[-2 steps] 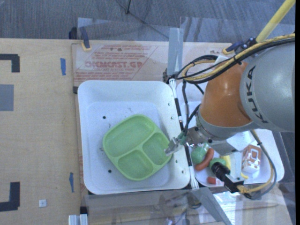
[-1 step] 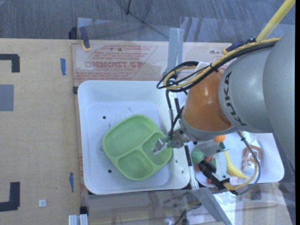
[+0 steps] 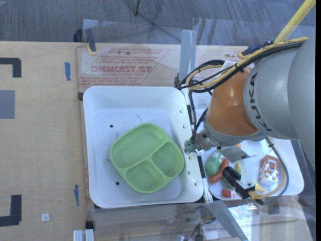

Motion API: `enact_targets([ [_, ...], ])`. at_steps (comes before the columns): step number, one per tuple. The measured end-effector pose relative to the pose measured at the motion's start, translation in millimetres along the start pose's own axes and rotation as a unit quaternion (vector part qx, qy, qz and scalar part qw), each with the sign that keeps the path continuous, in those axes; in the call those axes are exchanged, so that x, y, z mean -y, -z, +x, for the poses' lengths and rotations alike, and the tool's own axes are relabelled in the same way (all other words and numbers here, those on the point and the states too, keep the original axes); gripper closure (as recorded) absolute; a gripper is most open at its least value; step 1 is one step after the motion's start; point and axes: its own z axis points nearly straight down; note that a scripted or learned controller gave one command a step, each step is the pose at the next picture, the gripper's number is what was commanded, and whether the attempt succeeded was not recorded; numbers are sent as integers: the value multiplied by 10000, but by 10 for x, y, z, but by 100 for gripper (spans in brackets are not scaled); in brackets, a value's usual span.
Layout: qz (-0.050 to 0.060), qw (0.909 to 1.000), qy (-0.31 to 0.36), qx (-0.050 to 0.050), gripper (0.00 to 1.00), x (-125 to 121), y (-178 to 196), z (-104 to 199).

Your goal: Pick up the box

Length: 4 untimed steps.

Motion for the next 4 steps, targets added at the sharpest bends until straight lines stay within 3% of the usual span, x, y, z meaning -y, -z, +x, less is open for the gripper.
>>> enact_targets([
  [3,40,9995,-325,9,100,-74,-107,72],
  [4,81,9997,-171,-141,0,-100,-133,295],
])
